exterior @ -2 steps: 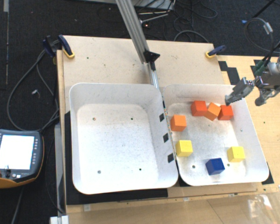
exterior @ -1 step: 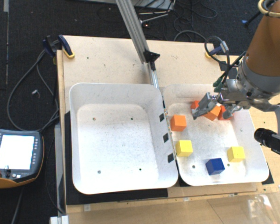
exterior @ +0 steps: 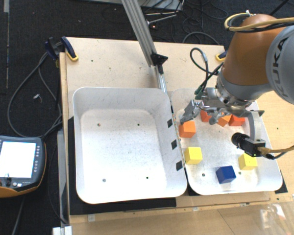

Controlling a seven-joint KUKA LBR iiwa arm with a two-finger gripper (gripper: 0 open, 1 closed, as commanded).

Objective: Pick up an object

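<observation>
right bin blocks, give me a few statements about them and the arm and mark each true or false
1. A blue block lies in the right bin, near its front edge. True.
2. All the blocks lie in the left bin. False: the blocks in view all lie in the right bin.
3. Two yellow blocks are in view, one near the wall between the bins, one further right. True.
4. The orange block sits on top of the blue block. False: it rests on the bin floor, apart from the blue one.
5. The gripper is over the right bin. True.
</observation>
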